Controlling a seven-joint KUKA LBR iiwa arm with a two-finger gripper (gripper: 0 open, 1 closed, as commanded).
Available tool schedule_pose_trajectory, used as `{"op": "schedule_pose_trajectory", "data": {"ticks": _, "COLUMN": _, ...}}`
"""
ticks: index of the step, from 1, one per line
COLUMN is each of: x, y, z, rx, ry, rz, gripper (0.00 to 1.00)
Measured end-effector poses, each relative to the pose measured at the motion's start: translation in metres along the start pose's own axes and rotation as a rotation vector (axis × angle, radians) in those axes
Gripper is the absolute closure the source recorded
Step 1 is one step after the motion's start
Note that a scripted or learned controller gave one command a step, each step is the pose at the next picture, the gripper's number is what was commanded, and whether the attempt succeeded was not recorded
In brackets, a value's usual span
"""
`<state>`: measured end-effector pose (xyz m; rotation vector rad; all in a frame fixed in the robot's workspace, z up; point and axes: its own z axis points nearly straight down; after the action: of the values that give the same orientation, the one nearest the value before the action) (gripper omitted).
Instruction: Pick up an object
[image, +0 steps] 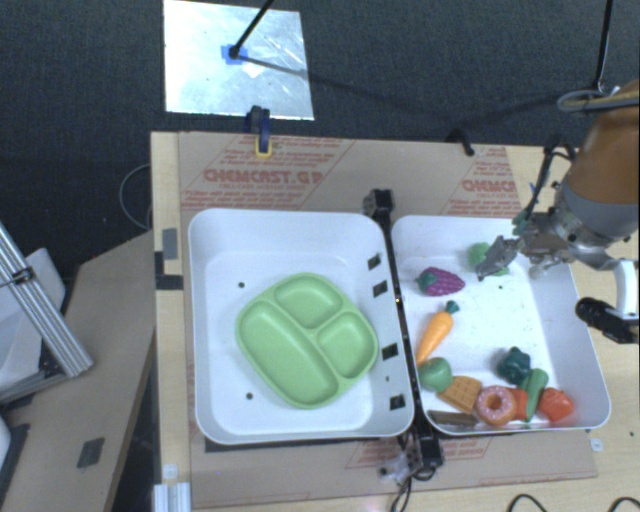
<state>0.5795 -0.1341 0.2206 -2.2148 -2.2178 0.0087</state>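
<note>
A: Right bin (570, 330), pincer (497, 258) low at 12 o'clock of it. Fingers apart or together?

B: Can't tell, too blurred at the tips. Green toy (481, 252) touching the tips, 9 o'clock side. Between the fingers or just beside, unclear. Not calling it held.

A: Likely target?

B: Probably that green toy, nearest to the tips. Judgement only. Arm (605, 170) coming in from 3 o'clock, wrist tilted toward bin centre, likely to clear the far wall.

A: Other stuff?

B: Purple grapes (439, 281) at 8 o'clock of the pincer, near. Carrot (436, 335) below, along the divider. Pile at 6 o'clock of the bin: green round piece (435, 375), waffle (461, 391), donut (495, 404), dark green broccoli (516, 364), red-orange piece (556, 404). All well apart from the pincer.

A: Left bin (215, 300)?

B: Green divided plate (306, 340) in the centre, nothing to do with the grab.

A: In the way?

B: Bin wall close behind the green toy, tight for a finger. Grapes near enough for a nudge. Black clamp (380, 203) on the divider at 10 o'clock, clear of the approach.
</note>
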Motion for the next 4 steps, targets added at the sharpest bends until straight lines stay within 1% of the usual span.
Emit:
{"op": "schedule_pose_trajectory", "data": {"ticks": 1, "x": 0.0, "y": 0.002, "z": -0.005, "rx": -0.011, "ry": -0.002, "rz": -0.002, "gripper": 0.0}}
{"op": "schedule_pose_trajectory", "data": {"ticks": 2, "x": -0.004, "y": 0.002, "z": 0.057, "rx": -0.005, "ry": -0.001, "rz": 0.001, "gripper": 0.0}}
{"op": "schedule_pose_trajectory", "data": {"ticks": 3, "x": 0.001, "y": 0.01, "z": 0.116, "rx": -0.005, "ry": 0.0, "rz": -0.001, "gripper": 0.0}}
{"op": "schedule_pose_trajectory", "data": {"ticks": 4, "x": 0.001, "y": 0.01, "z": 0.137, "rx": -0.008, "ry": -0.001, "rz": 0.0, "gripper": 0.0}}
